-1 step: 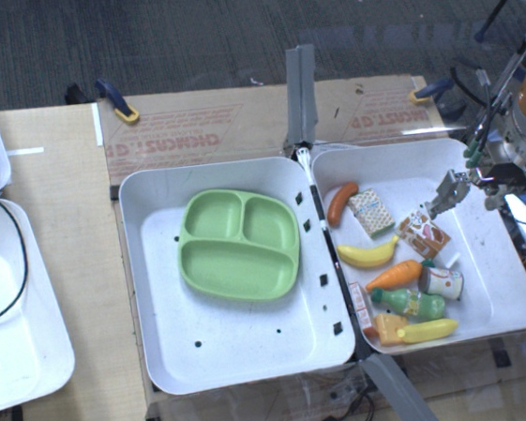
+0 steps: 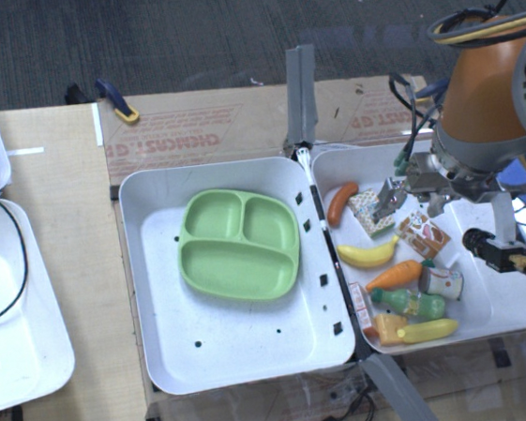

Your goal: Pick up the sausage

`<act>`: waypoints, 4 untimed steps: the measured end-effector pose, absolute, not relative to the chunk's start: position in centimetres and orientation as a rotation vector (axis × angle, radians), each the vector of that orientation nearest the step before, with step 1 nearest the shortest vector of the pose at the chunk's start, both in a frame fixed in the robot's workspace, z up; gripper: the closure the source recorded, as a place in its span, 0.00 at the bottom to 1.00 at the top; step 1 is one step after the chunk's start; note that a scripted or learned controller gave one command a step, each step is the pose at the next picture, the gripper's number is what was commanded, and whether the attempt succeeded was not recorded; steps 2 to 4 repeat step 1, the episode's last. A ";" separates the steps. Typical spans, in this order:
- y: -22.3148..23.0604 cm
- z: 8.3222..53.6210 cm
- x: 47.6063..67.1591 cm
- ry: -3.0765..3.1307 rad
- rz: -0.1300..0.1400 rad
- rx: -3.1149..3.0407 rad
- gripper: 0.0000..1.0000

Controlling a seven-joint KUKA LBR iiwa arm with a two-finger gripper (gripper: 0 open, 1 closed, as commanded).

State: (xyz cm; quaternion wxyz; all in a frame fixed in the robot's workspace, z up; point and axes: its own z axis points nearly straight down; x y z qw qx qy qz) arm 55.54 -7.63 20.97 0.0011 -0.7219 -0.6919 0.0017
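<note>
Nearest the camera, along the near wall of the right bin (image 2: 502,324), lie a yellow corn cob (image 2: 428,330) and a green bottle (image 2: 415,303), with a carrot (image 2: 395,275) and a small can (image 2: 441,281) just behind them. Farther in rests a banana (image 2: 369,254), and beside it a red-and-white packet (image 2: 423,236).

Over the far half of that bin hangs the pincer (image 2: 403,196), its dark metal parts low above a patterned box (image 2: 371,211). Whether its fingers stand wide or narrow cannot be told; they blur into the clutter beneath, and nothing can be made out between them. It seems to be just above or against the box, but contact is unclear.

Coming in from the right, the arm bends down over the bin, its orange band (image 2: 485,85) large and partly cut by the frame edge, cables trailing round it. The wrist hides part of the bin's far right corner.

Left of the pincer, near the bin's far left corner, lies the sausage (image 2: 341,202), reddish-orange, slanted, apart from the pincer and just beside the box.

Over in the left bin (image 2: 164,339) sits a green tray (image 2: 239,243) with three compartments. Both bins rest on the wooden surface (image 2: 48,144), where a blue-and-yellow clamp (image 2: 117,101) lies at the far side.
</note>
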 end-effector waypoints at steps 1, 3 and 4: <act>2.7 19.0 61.4 -2.104 0.006 -2.331 0.00; 2.7 19.0 61.4 -2.104 0.006 -2.331 0.00; 2.7 19.0 61.4 -2.104 0.006 -2.331 0.00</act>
